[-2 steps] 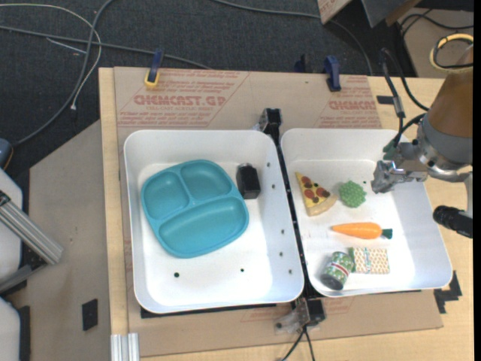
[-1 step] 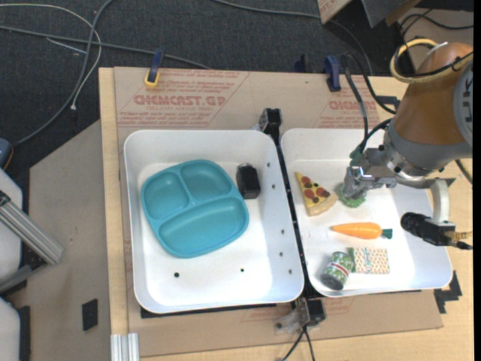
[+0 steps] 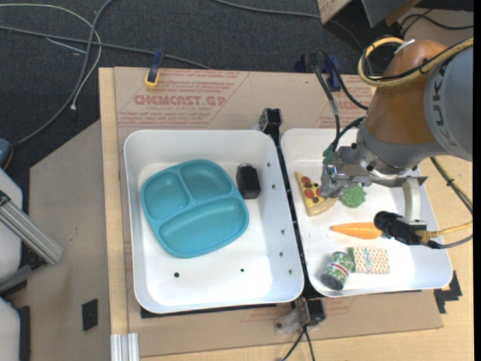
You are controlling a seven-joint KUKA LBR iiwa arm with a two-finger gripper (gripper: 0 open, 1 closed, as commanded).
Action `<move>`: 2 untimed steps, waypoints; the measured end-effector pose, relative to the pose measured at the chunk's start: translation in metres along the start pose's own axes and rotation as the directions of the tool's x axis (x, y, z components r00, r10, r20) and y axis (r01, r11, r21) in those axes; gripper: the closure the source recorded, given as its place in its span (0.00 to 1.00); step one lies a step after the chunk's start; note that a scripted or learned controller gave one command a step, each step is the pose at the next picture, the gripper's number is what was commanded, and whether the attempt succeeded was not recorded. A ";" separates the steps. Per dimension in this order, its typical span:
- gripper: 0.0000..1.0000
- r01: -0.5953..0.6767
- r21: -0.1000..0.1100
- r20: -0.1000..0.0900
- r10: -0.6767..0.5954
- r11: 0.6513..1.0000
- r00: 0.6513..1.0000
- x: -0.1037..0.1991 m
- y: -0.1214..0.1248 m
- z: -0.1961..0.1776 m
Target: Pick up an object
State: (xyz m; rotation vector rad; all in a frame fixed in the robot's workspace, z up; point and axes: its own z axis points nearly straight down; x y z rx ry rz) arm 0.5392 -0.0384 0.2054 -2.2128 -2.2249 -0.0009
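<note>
Gripper: low over the right bin, toward its 9 o'clock wall; grip state impossible to tell from this slant. Nearest candidate, by judgement: toy pizza slice, flat on the bin floor just beside the gripper at 8 o'clock, long axis from 11 to 5 o'clock, narrow tip toward 11, wide crust toward 5. Second candidate: green broccoli piece, just beside the gripper at 4 o'clock, compact, no clear long axis. Gripper thus between the two, either one calling for only a short sideways shift before descent. Further stock, same bin: orange carrot at 5 o'clock of the gripper, near, long axis 9 to 3 o'clock, point toward 9; small can on its side at 6 o'clock, close to the front wall; patterned packet touching or just beside the can at its 3 o'clock. Obstacles: dividing wall close behind the pizza slice at 9 o'clock, likely crowding a grasp from that side. Left bin: teal divided plate and a small black block, well apart from the gripper.
</note>
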 end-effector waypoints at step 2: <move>1.00 0.000 -0.003 0.001 0.000 1.000 1.000 0.096 -0.017 -0.010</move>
